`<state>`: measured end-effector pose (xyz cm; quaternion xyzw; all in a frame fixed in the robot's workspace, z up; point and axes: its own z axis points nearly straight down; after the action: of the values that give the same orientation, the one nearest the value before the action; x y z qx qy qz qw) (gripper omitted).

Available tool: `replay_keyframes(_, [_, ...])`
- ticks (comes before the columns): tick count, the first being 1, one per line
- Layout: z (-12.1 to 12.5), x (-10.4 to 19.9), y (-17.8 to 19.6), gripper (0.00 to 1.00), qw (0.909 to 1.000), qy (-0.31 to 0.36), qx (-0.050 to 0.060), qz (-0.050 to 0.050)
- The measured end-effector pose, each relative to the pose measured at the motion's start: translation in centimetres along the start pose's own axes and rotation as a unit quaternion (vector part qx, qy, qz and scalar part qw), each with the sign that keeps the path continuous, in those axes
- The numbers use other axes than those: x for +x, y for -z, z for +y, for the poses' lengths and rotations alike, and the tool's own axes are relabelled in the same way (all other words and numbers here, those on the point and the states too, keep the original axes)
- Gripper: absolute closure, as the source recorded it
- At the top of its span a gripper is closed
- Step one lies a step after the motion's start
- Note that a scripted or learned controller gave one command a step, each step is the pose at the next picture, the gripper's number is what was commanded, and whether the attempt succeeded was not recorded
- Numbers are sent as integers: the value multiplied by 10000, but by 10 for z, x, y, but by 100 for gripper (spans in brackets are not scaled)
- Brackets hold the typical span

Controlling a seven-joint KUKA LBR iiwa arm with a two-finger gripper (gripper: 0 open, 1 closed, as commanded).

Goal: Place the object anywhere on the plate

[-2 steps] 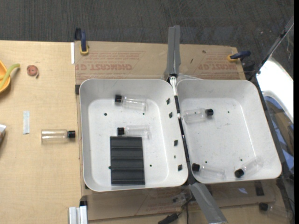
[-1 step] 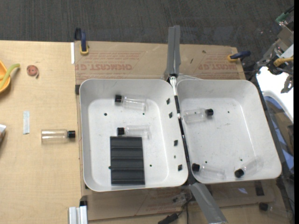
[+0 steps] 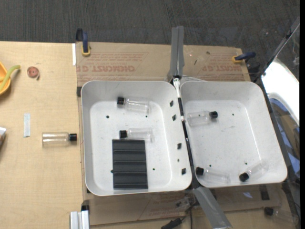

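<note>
A black ribbed rectangular plate lies flat in the front part of the left bin. Two clear vials with black caps lie in that bin: one near the back, and one just behind the plate's far edge, apart from it or barely touching. In the right bin, one capped clear vial lies at the back left. Two more lie along the front wall, one at the front left and one at the front right.
Another clear vial lies on the wooden bench left of the bins. Further left are a white strip, a small red disc and a yellow object at the edge. Clamps hold the cardboard under the bins.
</note>
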<state>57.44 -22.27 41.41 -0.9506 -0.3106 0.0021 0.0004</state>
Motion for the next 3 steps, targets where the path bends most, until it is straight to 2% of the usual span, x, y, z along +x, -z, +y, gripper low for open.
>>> replay_keyframes(1, [-31,73,-45,0,9887,-1500,11,-11])
replay_keyframes(2, [-11,-1,1,0,9787,-2053,1,1])
replay_keyframes(3, [-103,93,-19,0,9767,-2147,-3,3])
